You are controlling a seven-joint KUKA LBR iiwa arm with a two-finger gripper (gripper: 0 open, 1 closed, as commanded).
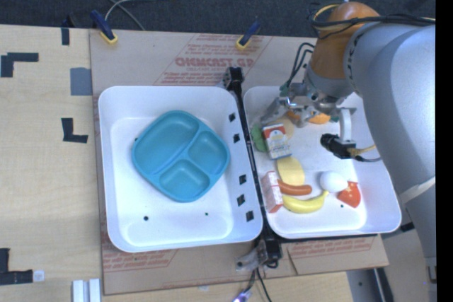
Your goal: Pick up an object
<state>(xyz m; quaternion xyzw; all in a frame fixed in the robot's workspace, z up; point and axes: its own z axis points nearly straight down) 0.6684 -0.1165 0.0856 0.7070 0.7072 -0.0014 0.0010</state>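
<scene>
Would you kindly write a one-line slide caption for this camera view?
KUKA arm's pincer hovering over toy food in the right bin, beside a blue divided plate in the left bin.

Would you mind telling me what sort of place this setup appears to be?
Probably a robotics lab bench for grasping trials: a grey arm reaches over two white bins, cardboard is clamped beneath them, and toy food such as a banana lies in one.

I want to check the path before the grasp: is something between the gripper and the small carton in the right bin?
Nothing visible blocks it. The gripper hangs just above the small carton; the banana and other toys lie nearer the camera.
</scene>
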